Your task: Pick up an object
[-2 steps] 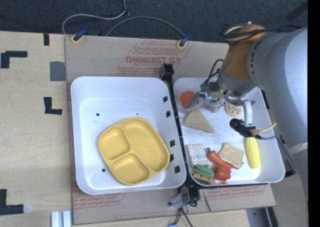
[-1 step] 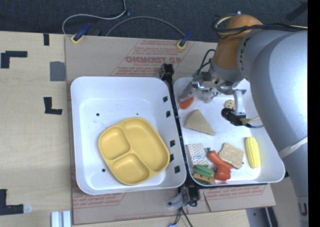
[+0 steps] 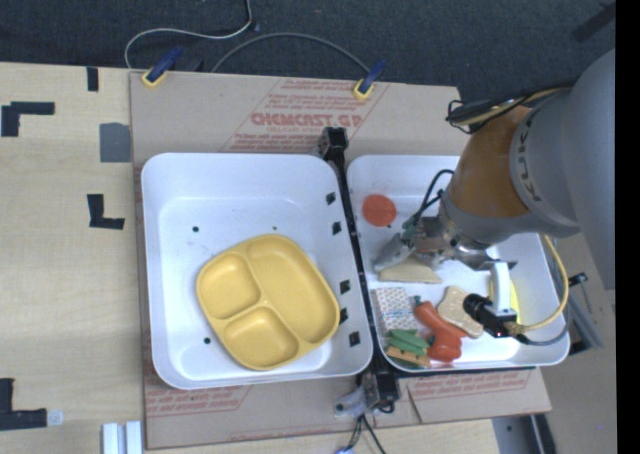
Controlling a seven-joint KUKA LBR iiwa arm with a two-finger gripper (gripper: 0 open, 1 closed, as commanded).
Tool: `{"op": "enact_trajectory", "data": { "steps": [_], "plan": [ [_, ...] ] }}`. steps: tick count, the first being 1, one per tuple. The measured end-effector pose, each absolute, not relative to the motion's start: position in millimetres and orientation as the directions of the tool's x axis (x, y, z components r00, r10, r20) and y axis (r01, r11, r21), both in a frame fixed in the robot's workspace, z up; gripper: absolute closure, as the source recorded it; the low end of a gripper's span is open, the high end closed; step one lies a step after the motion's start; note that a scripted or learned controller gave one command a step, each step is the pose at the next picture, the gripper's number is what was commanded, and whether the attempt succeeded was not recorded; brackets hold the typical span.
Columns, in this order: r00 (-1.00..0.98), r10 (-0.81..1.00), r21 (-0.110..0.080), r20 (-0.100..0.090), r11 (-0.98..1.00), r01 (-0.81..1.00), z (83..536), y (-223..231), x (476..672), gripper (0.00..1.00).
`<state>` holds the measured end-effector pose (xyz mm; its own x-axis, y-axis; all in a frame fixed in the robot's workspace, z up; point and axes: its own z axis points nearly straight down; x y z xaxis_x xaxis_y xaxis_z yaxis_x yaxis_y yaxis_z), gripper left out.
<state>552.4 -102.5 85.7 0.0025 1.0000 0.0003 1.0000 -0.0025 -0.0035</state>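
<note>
My gripper is low in the right bin, near its middle, under the grey wrist with the orange band. It hangs right over a pale cream wedge and seems to touch it. A red disc lies just up and left of the gripper. Below it lie a speckled square cracker, a red pepper piece, green beans and a tan slice of toast. The wrist hides the gripper's tip.
The left bin holds a yellow divided plate. A black clip sits on the wall between the bins. A yellow cable loops along the right bin's right side.
</note>
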Motion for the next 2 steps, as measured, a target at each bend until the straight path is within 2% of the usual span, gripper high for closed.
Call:
{"op": "enact_trajectory", "data": {
  "steps": [1,2],
  "plan": [
    [0.004,1.000,0.004,-0.002,-0.004,1.000,86.2,-126.7,483.2,0.00],
    [-0.003,1.000,0.002,-0.002,0.003,1.000,85.4,-109.6,542.3,0.00]
  ]
}}
